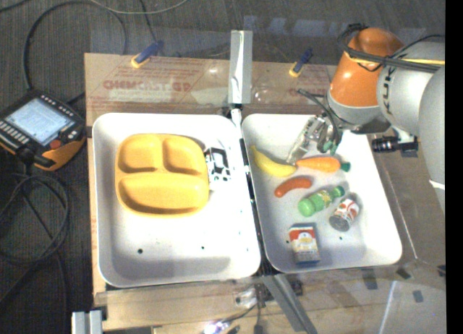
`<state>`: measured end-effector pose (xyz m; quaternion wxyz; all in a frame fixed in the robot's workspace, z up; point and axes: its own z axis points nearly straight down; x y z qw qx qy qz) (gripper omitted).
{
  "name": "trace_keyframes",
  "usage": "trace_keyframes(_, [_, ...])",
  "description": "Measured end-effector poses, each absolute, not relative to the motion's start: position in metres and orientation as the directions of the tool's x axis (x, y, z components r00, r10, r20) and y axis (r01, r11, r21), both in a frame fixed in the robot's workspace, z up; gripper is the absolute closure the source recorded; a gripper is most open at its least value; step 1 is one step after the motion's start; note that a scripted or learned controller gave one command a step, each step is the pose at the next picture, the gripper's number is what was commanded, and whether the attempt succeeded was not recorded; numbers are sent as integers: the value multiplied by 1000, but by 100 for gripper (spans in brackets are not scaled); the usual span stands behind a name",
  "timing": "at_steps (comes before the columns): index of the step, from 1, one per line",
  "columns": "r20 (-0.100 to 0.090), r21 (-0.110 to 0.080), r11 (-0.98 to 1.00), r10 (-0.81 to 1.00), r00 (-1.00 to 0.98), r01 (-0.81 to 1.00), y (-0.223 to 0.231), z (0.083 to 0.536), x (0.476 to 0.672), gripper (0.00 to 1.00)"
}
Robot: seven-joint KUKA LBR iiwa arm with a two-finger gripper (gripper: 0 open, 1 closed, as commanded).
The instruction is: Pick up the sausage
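**Sausage not picked up yet**

The red sausage point(293, 186) is seen lying flat in the right bin point(376, 249). Everything else is placed from the sausage. A yellow banana point(269, 163) is found just above and to its left. An orange carrot point(320, 165) is found just above and to its right, very near. A green bottle point(320, 200) lies just below and to the right, with a small can point(345, 214) past it. A little box point(305, 244) sits farther below.

The gripper point(312, 137) is seen above the sausage, by the carrot's top side. Whether the jaws are apart or together cannot be told. Nothing is seen held.

Trouble could be caused by the crowding. The carrot or banana could be grabbed by mistake, because both are closer to the jaws. The sausage is round and smooth, so it could be rolled away or squeezed out.
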<state>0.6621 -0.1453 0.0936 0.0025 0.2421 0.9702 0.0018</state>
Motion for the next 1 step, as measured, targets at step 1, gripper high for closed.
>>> trace_keyframes(1, [-16, -1, 929, 370, -929, 370, -142, 92, 662, 100])
